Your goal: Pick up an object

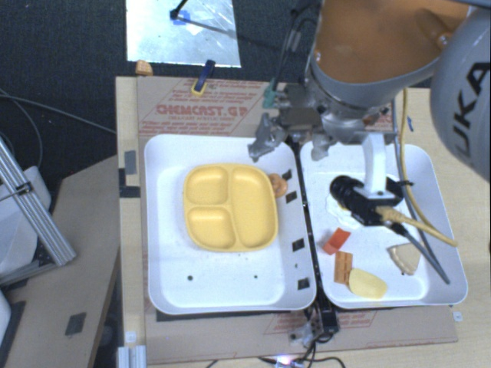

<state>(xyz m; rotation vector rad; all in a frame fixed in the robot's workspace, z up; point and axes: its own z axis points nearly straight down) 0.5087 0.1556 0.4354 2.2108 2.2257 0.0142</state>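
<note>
My gripper (290, 146) hangs over the far end of the divider between the two white bins, open, with nothing between its fingers. Just in front of it, a small orange-brown piece (278, 184) lies in the left bin (165, 282), touching the right edge of a yellow divided plate (230, 205). The right bin (445, 282) holds a red piece (336, 241), an orange-brown block (343, 267), a yellow oval piece (368, 284), a beige wedge (404, 259) and a white lump (340, 209) partly hidden under the robot's own hardware.
Both bins rest on printed cardboard (207, 110). A blue and yellow tool (203, 77) lies on it behind the left bin. A shiny sheet (184, 18) sits further back. Metal framing (31, 213) stands at the left.
</note>
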